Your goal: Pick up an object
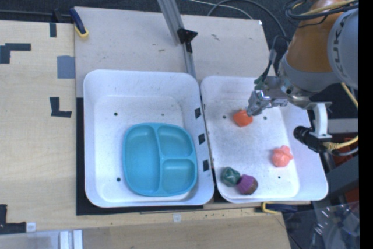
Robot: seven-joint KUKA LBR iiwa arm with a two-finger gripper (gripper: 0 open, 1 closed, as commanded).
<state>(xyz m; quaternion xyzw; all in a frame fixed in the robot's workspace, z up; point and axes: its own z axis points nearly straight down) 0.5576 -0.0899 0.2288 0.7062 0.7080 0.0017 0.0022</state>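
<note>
Nearest your camera, at the right bin's [303, 186] front edge, a purple object [247, 184] and a dark green one [230, 175] lie just beside each other, with a pink object [281, 156] farther right. None of them is being handled. The likely target, you'd judge, is the small orange object [242, 119], which rests on the bin floor toward the back, with the gripper [257, 104] poised directly over it and touching or nearly so. You cannot tell from this angle whether it is released or clenched, and nothing is seen lifted. So the pick is not yet done: the approach looks complete, while the grasp and lift remain. The grey arm with its orange band [312, 46] reaches in from the right. In the left bin [96, 125] a blue divided tray [158, 158] sits untouched, on the pale tabletop [35, 125].
</note>
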